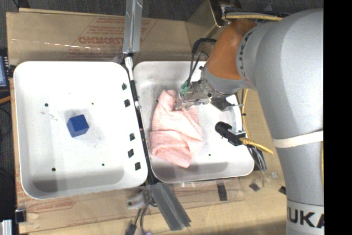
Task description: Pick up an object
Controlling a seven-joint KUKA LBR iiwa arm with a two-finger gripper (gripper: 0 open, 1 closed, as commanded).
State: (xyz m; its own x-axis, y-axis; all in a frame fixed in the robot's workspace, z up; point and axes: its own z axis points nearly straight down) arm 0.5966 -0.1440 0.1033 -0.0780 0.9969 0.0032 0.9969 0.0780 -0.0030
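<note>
One gripper: yours (186, 99) sits low in the right bin, at the upper edge of the pink cloth. You cannot tell from this slanted view how its tips stand, nor whether any fabric is caught there.

Wrist: the orange band (224, 58) and grey housing hang over the bin's upper right part, so your line of sight to the tool tip is partly blocked.

Pink cloth: it (173, 129) lies crumpled in the middle of the right bin, upper end touching or just under the gripper, lower end folded toward the near wall.

Right bin: its rim (165, 66) stands near the gripper on the far side.

Blue cube: it (77, 125) rests alone in the left bin (33, 80), well apart from the arm.

Step in hand: judged from the pose, you are at the grasp on the cloth, not the cube.

Doing it well: aim for a raised fold, not a flat patch; press into the fabric enough to gather it, close fully, then lift straight up.

Risk: a thin pinch at the cloth's edge may slip out on the lift, and the far wall leaves you little room for sideways drift.
</note>
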